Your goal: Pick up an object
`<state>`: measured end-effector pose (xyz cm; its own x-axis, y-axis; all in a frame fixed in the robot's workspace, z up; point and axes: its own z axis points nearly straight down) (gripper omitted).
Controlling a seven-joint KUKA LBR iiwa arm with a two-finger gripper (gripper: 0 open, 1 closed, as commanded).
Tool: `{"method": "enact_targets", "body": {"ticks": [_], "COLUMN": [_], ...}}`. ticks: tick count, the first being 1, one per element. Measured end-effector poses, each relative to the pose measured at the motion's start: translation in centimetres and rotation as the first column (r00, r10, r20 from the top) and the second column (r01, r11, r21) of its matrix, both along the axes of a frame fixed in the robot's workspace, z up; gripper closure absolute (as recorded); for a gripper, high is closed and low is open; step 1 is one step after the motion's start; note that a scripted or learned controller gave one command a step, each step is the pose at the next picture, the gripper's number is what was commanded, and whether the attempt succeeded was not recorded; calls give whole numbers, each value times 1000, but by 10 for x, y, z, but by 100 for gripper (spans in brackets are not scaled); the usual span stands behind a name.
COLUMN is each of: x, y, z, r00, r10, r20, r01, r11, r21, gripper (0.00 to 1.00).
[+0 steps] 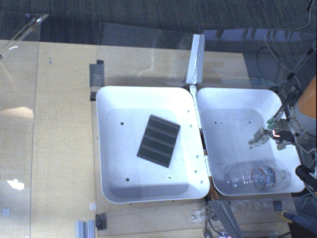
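Bottle [251, 176]: clear plastic, lying on its side along the near wall of the right bin [233, 98], cap end toward the bin's right corner. You will find it hard to read against the white floor.

Gripper [265, 135]: hangs over the right side of the right bin, above the bottle and apart from it, nothing seen between the fingers. Whether they are spread or pressed together you cannot tell at this size.

Arm [307, 110]: reaches in over the right bin's right edge, orange band showing.

Step in hand: by my reading, the approach onto the bottle, no grasp made yet.

How to do it well: bring the pincer toward the near wall and set it across the bottle's short axis, at the middle of the body rather than the neck. Come down square; a round, light bottle will likely roll or skid toward the wall if one finger touches first. Watch for the near wall crowding the finger on that side.

Left bin [114, 103]: holds one dark ribbed slab [158, 141], flat, tilted, about mid-floor, well apart from every wall. A fallback target if the bottle slips.

Bench [54, 133]: pale wood, carrying both bins side by side, touching along the centre divider.
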<state>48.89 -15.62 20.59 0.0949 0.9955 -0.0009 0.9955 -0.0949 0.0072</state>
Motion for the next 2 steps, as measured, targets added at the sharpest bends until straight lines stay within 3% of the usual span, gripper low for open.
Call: {"method": "enact_targets", "body": {"ticks": [1, 2], "x": [9, 84], "y": [63, 57], "z": [-116, -117], "r00": [993, 999], "r10": [-114, -36], "r20": [7, 6], "r01": [114, 36], "r11": [994, 999], "r21": [3, 1], "gripper": [0, 0]}}
